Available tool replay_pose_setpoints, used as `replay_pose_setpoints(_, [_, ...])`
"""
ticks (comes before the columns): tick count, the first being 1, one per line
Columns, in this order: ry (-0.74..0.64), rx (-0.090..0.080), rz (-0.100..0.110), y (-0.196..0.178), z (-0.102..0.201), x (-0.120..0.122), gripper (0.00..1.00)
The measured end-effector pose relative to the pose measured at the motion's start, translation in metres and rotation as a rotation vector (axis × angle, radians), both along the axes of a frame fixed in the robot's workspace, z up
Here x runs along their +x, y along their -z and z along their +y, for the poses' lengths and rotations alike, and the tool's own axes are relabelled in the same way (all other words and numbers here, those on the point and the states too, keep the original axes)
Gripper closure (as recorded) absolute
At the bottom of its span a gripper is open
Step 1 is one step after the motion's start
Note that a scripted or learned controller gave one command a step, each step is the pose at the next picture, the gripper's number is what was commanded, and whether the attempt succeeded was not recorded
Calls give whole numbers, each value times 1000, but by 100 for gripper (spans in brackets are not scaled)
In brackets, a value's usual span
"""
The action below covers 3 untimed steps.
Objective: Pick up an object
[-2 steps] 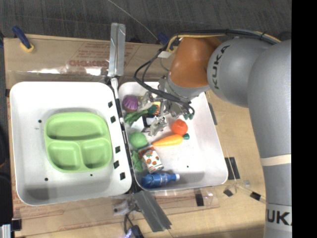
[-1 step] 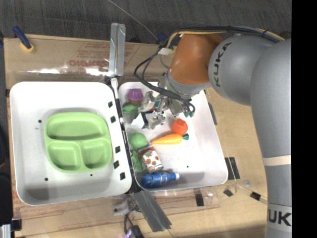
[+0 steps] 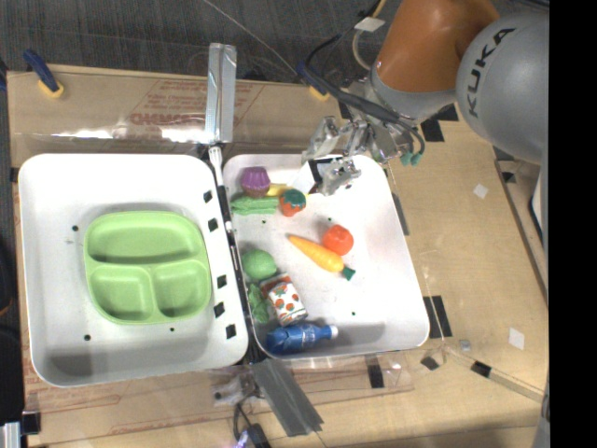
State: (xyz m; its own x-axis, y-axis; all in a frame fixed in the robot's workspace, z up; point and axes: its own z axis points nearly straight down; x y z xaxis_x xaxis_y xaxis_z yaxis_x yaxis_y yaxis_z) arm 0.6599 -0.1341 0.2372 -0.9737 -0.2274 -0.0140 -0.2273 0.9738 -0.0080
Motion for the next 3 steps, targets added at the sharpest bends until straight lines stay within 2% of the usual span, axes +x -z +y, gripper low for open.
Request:
replay_pose_setpoints(1, [83, 5, 12, -15, 28, -66, 100])
replay_pose_setpoints(2, [194, 6, 23, 76, -55, -42, 100])
replay_pose_setpoints(3, [191, 6, 13, 71, -54, -39, 0])
